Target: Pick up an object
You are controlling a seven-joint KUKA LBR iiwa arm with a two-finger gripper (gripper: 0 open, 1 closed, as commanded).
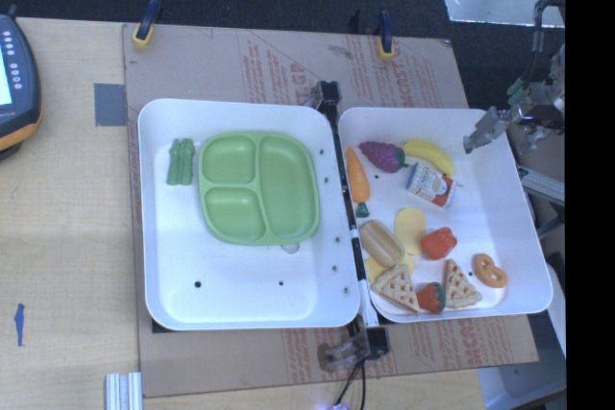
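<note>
I see the gripper at the top right corner of the right bin, and I cannot tell how it stands. The toy food lies in that bin: a banana and grapes near the top, a carrot by the left wall, and a pretzel low down. A green plate sits in the left bin.

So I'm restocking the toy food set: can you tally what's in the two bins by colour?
Green: 2, bean bundle and divided plate
Orange: 2, carrot, pretzel
Yellow: 2, banana, pale piece
Purple: 1, grapes
Red: 1, pepper
Others, mixed colours: 4
Total: 12
</note>
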